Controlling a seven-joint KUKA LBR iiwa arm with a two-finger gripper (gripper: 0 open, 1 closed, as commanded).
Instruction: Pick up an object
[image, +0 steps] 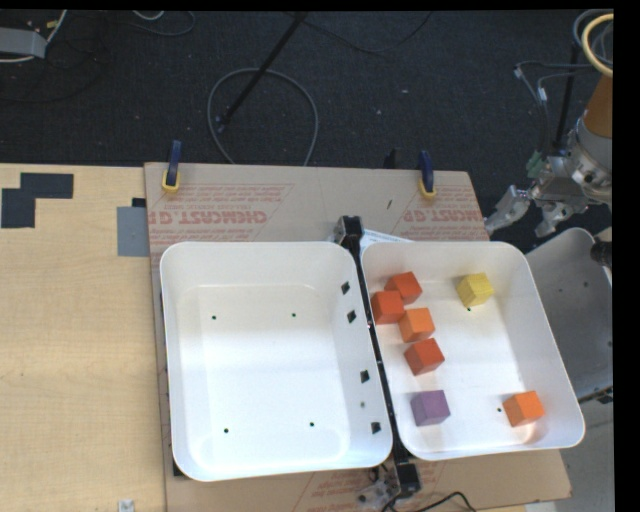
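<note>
Seven cubes are counted in the right bin (545, 300): four orange-red cubes (412, 322) clustered along its left wall, a yellow cube (475, 289) near the far side, a purple cube (430, 407) and an orange cube (523, 408) toward the near edge. No contents are noted in the left bin (260, 360). Both bins are seated on clamped cardboard (300, 205) on the worktop, presumably to prevent sliding. The gripper (528, 203) is held beyond the right bin's far corner, fingers spread and grasping nothing; no object is picked yet.
</note>
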